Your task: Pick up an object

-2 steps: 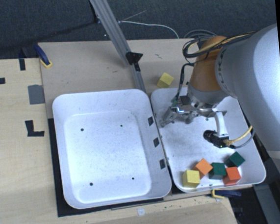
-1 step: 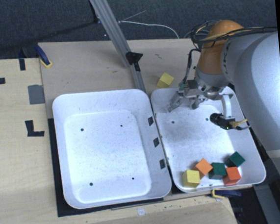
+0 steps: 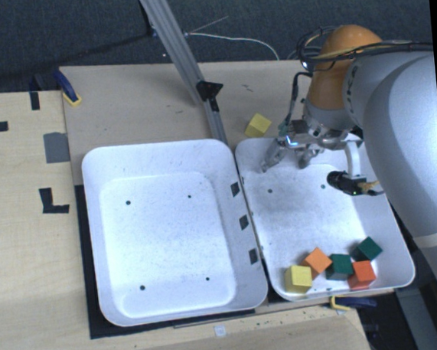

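Observation:
Several small blocks lie in the near corner of the right bin (image 3: 303,212): a yellow one (image 3: 298,277), an orange one (image 3: 317,260), a dark green one (image 3: 339,265), a red-orange one (image 3: 362,273) and a green one (image 3: 369,249). My gripper (image 3: 285,158) hangs over the far left part of that bin, well away from the blocks. Its two fingers stand apart, open, with nothing between them. The grey arm with its orange band (image 3: 342,43) comes in from the right.
A yellow cube (image 3: 258,125) rests on the bench just beyond the right bin's far rim, close to the gripper. The left bin (image 3: 162,230) sits alongside. A slanted grey pole (image 3: 180,51) crosses above the bins' junction. A black part (image 3: 348,183) of the arm hangs over the right bin.

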You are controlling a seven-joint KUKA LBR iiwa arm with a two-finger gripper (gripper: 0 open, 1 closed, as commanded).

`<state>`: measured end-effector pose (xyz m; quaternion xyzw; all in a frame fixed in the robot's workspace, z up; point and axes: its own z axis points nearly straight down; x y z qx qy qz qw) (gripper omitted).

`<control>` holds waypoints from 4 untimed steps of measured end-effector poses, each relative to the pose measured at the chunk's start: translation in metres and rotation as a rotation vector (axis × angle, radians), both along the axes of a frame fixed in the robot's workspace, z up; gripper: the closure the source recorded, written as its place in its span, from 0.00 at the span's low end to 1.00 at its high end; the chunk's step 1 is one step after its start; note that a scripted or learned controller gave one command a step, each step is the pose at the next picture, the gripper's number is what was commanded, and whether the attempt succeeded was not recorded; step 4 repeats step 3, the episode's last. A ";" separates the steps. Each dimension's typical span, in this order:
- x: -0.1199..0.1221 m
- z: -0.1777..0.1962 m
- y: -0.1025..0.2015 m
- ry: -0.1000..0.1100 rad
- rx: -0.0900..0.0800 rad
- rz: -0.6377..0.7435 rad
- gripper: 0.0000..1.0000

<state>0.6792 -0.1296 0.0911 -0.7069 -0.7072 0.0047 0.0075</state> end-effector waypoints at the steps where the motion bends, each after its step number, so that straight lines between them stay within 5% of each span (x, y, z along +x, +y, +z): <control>1: -0.083 0.000 0.001 -0.010 -0.004 -0.001 0.00; 2: -0.094 0.000 0.025 -0.013 -0.003 0.002 0.00; 3: -0.005 0.001 0.037 -0.011 -0.006 0.007 0.00; 4: -0.005 0.001 0.037 -0.011 -0.006 0.007 0.00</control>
